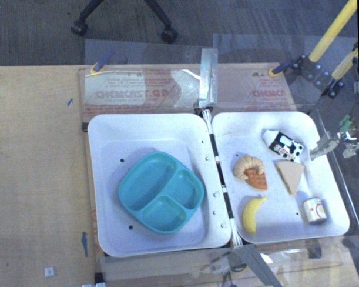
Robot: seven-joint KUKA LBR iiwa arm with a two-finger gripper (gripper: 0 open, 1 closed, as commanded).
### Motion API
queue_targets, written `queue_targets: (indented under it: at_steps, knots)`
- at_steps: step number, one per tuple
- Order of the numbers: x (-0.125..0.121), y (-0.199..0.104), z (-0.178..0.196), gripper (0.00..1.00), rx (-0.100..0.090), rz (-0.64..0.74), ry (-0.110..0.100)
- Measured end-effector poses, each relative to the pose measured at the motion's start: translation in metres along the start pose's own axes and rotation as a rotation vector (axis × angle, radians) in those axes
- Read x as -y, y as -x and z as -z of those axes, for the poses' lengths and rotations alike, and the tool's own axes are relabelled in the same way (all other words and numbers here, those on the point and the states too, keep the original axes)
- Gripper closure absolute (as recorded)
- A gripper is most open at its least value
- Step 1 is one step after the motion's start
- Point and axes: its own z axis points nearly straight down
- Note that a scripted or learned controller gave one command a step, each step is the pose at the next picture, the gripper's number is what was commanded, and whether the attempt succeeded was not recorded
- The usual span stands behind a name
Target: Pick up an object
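A gripper (332,141) at the right bin's (329,223) far edge is cut off, its fingers too blurred to read.

Two white bins sit side by side: the left bin (103,142) and the right bin (238,129). The left bin holds one teal tray (161,192) with three compartments. The right bin holds six items: one croissant (248,164), one orange piece (257,179) touching the croissant, one banana (252,213), one tan wedge (291,175), one black-and-white carton (283,145) and one small can (314,210). That makes seven loose things across the two bins, one of each kind.
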Motion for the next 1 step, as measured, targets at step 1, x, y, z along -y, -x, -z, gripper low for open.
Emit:
queue_targets:
  at_steps: [1]
  knots:
    - [-0.0350,-0.0600,-0.1258,0.00,0.001,0.003,0.001]
